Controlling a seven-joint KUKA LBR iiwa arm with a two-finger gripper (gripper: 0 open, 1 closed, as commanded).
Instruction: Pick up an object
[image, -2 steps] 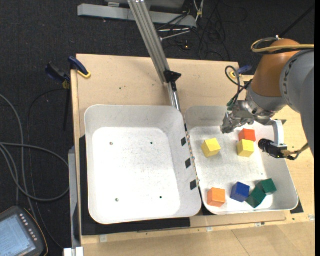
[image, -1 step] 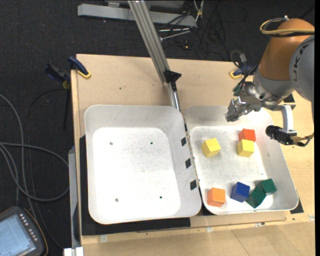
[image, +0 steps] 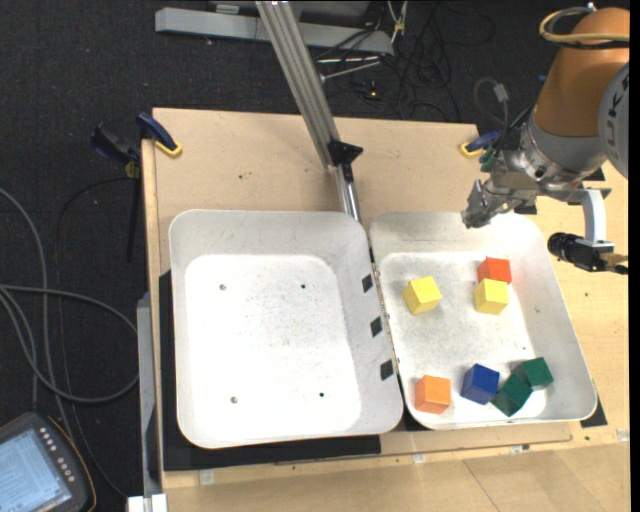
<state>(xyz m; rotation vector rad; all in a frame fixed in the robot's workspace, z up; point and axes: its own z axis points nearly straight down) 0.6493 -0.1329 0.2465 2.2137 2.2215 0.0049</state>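
Gripper (image: 478, 215) hovers above the right bin's (image: 560, 300) far edge, jaw state unclear, holding nothing; next, descend onto a cube, perhaps the orange-red (image: 494, 269).

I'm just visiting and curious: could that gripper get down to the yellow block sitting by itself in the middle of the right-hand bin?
Probably yes. The yellow block stands apart from the other blocks, with bare bin floor all round it and nothing over it. The gripper hangs above the right bin's far rim, nothing between them.

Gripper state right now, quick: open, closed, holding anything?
Gripper: cannot be told; it hangs over the right bin's far edge with no block between its tips.
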